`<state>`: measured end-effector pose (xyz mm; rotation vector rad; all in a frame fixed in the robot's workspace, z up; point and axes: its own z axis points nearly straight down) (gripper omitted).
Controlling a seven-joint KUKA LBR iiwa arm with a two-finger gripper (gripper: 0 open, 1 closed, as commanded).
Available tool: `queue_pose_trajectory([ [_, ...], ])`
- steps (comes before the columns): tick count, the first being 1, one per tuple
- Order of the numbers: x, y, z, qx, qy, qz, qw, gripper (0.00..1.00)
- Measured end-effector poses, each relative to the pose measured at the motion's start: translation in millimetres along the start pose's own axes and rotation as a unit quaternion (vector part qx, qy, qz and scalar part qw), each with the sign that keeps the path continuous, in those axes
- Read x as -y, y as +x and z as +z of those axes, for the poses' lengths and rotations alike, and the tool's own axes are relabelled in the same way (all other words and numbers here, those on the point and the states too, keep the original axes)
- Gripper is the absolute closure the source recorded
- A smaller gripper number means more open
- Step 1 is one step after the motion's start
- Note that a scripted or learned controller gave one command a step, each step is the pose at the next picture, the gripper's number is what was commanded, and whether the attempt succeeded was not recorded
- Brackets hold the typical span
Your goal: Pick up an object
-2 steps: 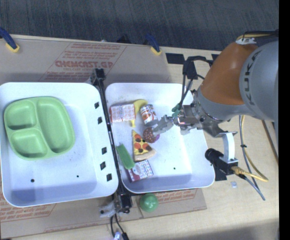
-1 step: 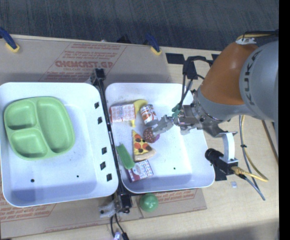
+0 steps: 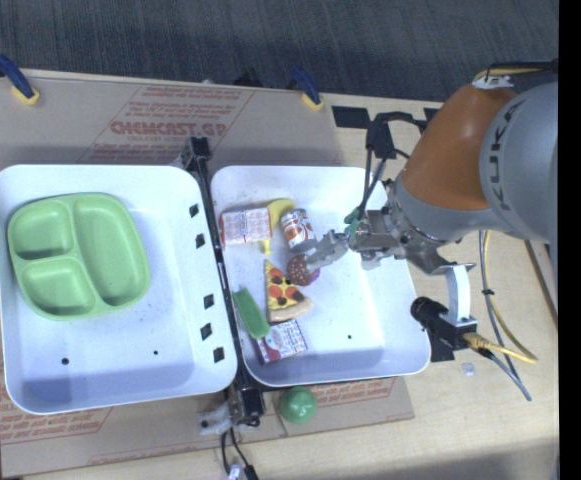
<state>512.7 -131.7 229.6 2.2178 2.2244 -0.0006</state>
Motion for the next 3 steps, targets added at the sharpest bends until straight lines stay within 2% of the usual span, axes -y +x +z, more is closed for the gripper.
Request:
queue_pose_trajectory([
  [3,0.0,0.0,0.0,0.0,0.0,0.0,1.0,0.0],
])
